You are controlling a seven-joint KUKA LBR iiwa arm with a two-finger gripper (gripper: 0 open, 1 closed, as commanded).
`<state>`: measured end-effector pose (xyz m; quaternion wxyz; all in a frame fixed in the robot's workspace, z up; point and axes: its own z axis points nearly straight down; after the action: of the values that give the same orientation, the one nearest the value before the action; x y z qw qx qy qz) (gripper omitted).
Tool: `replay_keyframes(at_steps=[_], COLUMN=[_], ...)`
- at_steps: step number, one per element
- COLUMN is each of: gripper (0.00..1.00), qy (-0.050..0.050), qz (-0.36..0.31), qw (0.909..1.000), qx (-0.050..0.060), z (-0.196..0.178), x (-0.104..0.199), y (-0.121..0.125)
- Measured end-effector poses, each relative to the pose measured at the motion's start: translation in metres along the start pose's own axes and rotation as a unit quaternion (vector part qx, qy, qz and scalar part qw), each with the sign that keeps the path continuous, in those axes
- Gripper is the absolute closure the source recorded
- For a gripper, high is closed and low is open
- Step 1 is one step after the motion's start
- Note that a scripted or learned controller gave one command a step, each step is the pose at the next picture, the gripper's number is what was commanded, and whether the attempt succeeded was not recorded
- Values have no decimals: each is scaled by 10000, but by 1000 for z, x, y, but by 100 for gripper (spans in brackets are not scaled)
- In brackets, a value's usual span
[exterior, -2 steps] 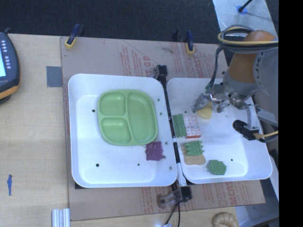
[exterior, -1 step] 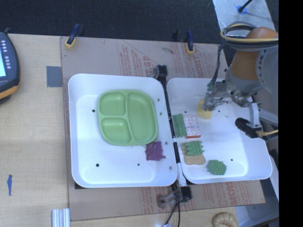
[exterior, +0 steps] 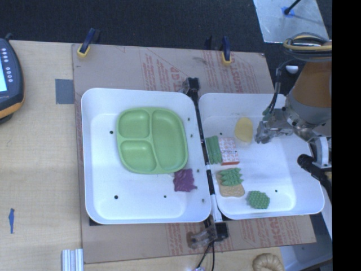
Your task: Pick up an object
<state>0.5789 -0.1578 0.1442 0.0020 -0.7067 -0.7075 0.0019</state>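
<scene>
Nearest the camera, at the bottom edge of the surface (exterior: 45, 208), sit a pale coiled object (exterior: 267, 262) and a dark clip with a cable (exterior: 206, 239), both below the right bin (exterior: 282, 205).

Inside the right bin, the likeliest thing to take is the yellow object (exterior: 244, 130), lying in the bin's upper middle, apart from the other items. It looks small, rounded and light, probably smooth plastic, so it may roll or slip; a hold across its narrow width, low on its sides, seems safest.

The gripper (exterior: 265, 133) hangs just to the right of the yellow object, very close to it. Whether its fingers are spread or closed cannot be told from this angle, and nothing is visibly between them.

Further down the right bin lie a green strip (exterior: 213, 149) and a small white-and-red packet (exterior: 228, 151), whose print is too small to read, then a green-topped cracker-like piece (exterior: 230, 182) and a round green knobbly piece (exterior: 258, 199).

Left of the right bin, the left bin (exterior: 98, 199) holds a green divided plate (exterior: 152, 140) and a purple object (exterior: 184, 180). The brown board (exterior: 141, 66) under the bins carries faint red lettering, not legible.
</scene>
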Motion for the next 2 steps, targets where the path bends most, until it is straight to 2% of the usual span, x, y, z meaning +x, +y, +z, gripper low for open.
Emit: replay_keyframes(at_steps=[1, 2], gripper=[0, 0], qy=[-1, -6], qz=[-11, -38], qw=[10000, 10000], qx=[-8, -28], z=[2, 54], x=[1, 22], y=[2, 70])
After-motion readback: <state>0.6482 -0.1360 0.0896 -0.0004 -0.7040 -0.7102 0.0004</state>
